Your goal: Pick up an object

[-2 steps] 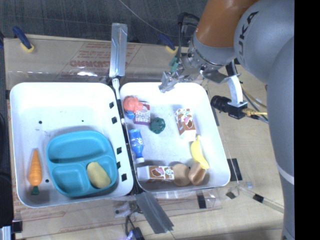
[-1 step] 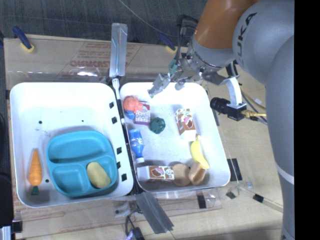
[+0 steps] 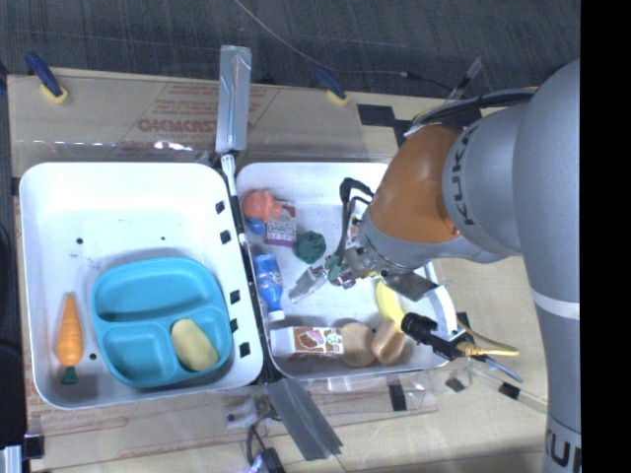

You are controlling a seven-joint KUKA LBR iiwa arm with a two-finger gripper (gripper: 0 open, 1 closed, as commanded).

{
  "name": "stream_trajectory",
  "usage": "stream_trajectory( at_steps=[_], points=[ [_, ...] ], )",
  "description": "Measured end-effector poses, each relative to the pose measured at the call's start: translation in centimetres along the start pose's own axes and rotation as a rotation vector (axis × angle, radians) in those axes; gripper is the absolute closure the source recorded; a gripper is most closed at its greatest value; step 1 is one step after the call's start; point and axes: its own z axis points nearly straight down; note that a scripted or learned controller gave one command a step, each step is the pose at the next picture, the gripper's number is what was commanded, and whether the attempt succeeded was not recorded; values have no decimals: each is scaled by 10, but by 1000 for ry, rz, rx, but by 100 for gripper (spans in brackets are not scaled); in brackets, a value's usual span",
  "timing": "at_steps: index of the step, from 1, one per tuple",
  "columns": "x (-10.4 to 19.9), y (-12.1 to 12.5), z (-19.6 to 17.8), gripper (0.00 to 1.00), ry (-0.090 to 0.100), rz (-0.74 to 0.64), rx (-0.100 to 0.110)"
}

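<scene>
I see my jaws down inside the right bin, their metal tips over the bin floor with nothing between them; whether they are released or clenched I cannot tell. Just above the jaws lies a dark green object. Left of them, touching the bin wall, stands a blue bottle. Up and left sits an orange-red object. Below the jaws lies a white carton, and below right a yellow banana.
</scene>
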Motion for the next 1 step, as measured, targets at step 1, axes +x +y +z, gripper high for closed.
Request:
stream_trajectory(
  at_steps=[1],
  points=[
    [-19,62,33,0,-20,-243,-21]
  ],
)
